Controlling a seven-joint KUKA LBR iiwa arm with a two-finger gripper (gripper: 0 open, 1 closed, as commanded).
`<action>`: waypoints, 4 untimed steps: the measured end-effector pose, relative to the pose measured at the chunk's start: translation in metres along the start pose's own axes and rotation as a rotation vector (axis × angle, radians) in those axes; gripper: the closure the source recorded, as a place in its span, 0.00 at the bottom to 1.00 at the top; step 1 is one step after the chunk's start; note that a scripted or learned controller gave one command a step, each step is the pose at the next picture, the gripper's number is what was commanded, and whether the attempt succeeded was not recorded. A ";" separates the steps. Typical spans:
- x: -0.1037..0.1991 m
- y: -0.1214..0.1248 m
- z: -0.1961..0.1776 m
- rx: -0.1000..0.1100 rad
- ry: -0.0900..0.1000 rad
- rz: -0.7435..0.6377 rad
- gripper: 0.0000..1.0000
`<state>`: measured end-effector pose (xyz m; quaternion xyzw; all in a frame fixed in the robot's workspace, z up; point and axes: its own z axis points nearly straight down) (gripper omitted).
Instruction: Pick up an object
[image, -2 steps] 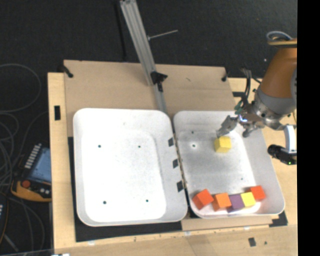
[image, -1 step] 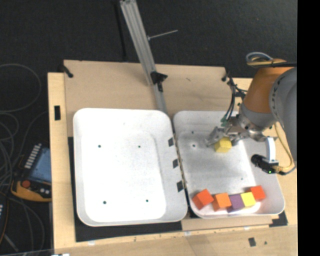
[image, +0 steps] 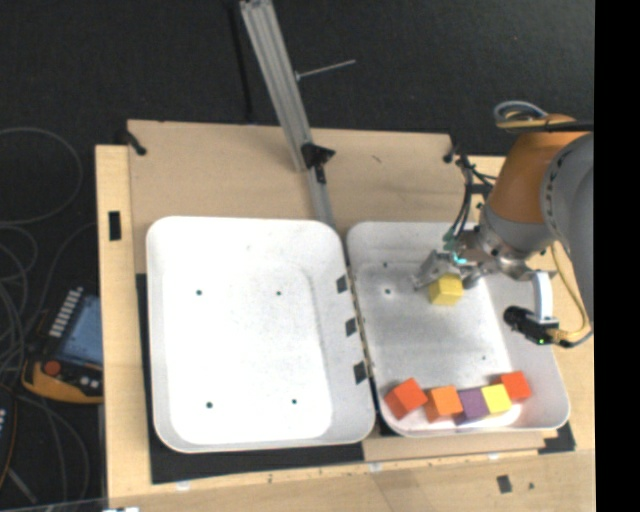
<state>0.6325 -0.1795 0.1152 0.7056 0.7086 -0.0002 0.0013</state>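
A small yellow cube (image: 447, 291) is in the right bin (image: 400, 250), near its back middle. My gripper (image: 449, 276) comes down from the right directly over it, and its two grey fingers close on the cube's top from either side. The cube's lower half shows below the fingertips. I cannot tell whether it rests on the bin floor or hangs just above it. The grey arm with its orange band (image: 525, 180) rises over the bin's back right corner.
Along the right bin's front wall lie several cubes: a red one (image: 405, 397), an orange one (image: 443, 402), a purple one (image: 470, 405), a yellow one (image: 497, 400) and another red one (image: 516, 386). The left bin (image: 240, 330) adjoins it. A slanted metal pole (image: 290, 100) stands behind the bins.
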 end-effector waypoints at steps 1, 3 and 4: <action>-0.001 0.001 -0.011 -0.002 -0.002 -0.002 1.00; 0.147 0.015 -0.108 -0.002 0.004 -0.004 1.00; 0.197 -0.005 -0.080 0.006 0.003 -0.002 1.00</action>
